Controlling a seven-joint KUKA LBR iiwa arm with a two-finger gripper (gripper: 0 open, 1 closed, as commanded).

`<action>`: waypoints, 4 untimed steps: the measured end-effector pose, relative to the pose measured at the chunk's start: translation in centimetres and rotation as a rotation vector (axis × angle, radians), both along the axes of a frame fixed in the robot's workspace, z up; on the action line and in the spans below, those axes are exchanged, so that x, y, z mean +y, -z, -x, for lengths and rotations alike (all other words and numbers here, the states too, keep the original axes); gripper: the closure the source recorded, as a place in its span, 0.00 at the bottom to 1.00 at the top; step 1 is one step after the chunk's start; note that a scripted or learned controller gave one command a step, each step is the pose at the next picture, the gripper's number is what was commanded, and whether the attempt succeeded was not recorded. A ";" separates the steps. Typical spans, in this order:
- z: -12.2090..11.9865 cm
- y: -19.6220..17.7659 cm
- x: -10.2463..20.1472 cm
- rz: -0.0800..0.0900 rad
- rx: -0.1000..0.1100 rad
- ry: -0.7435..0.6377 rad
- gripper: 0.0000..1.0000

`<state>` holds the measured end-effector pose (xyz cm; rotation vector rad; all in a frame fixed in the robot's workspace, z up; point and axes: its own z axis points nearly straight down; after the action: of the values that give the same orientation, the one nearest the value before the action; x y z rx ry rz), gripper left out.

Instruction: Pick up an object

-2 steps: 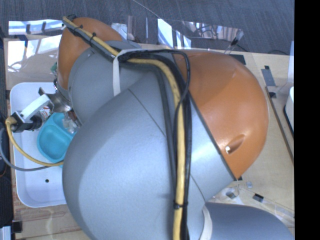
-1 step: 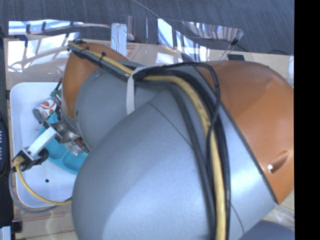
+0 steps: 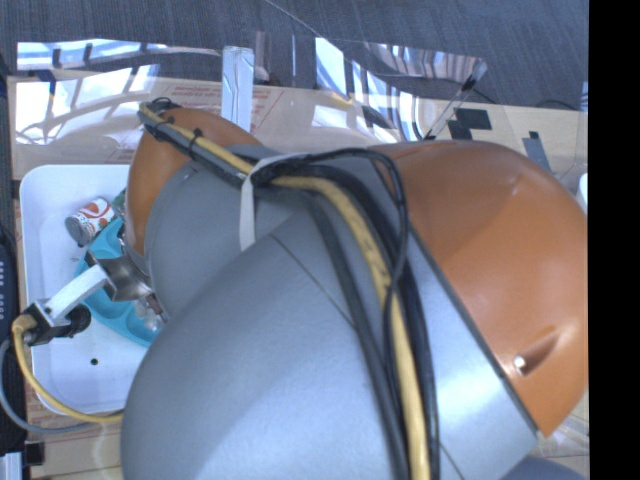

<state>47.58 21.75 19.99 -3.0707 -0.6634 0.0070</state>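
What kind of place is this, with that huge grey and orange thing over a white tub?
Probably a robotics lab test bench. A grey and orange robot arm with bundled cables reaches over a shallow white bin holding small items, including a can.

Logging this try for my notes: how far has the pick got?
Done: the arm has reached over the left bin. In hand: the gripper sits low among the items, beside a blue thing and a small can. Left: a grasp and lift; nothing visibly sits between its fingers.
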 end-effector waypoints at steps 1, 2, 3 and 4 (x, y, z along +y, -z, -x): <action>-0.1 -0.1 0.0 0.001 -0.007 0.137 1.00; -1.0 4.2 -4.8 -0.001 0.005 -0.056 1.00; -4.8 2.8 -0.3 -0.001 -0.003 0.218 1.00; -6.8 0.9 -6.6 0.000 0.001 0.048 1.00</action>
<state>54.38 15.12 19.10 -3.0858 -0.5890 0.0080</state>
